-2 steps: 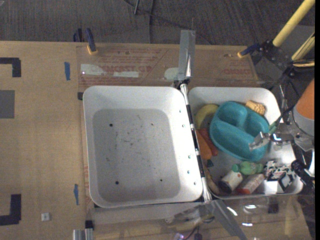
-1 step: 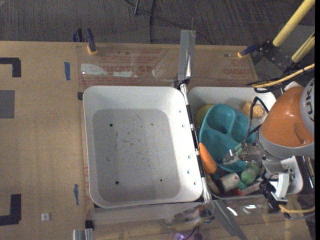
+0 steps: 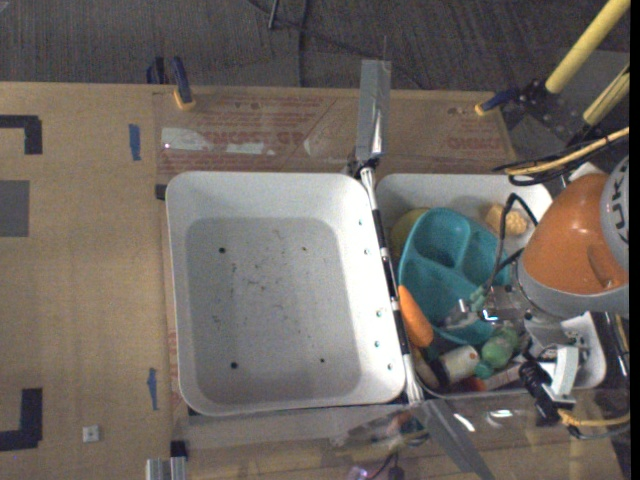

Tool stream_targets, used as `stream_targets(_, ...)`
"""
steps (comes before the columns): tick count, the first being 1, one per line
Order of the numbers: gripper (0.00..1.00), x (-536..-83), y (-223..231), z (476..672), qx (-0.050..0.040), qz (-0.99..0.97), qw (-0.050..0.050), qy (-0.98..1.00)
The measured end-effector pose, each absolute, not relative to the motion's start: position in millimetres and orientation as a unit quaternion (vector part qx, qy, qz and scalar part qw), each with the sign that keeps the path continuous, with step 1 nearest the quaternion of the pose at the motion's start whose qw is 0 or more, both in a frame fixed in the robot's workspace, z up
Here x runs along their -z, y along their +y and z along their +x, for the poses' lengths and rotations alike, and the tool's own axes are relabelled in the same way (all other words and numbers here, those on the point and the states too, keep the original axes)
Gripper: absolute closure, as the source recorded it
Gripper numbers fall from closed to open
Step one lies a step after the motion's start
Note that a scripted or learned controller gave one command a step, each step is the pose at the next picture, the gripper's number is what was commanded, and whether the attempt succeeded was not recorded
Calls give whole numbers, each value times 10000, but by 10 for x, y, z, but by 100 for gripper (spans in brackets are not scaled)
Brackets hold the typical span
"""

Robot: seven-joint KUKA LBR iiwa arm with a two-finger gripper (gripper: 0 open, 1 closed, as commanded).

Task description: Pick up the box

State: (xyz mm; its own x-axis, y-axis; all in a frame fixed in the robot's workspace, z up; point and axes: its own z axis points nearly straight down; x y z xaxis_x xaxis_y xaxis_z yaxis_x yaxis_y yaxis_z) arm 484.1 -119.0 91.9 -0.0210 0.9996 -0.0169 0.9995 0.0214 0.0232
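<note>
Claw [image 3: 478,308] low in right bin [image 3: 440,190]; box unidentifiable.

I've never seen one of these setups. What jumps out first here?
The big orange and grey robot arm on the right, bent down over the right bin. That bin is crowded: a teal divided dish, an orange carrot-like piece and other small items. The left bin beside it shows only a speckled floor.

Teal divided box [image 3: 450,253] — right bin [image 3: 440,180]
</note>
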Motion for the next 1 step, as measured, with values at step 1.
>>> stream_targets(1,0,-895,-1790,4828,-21,6859,72,7276)
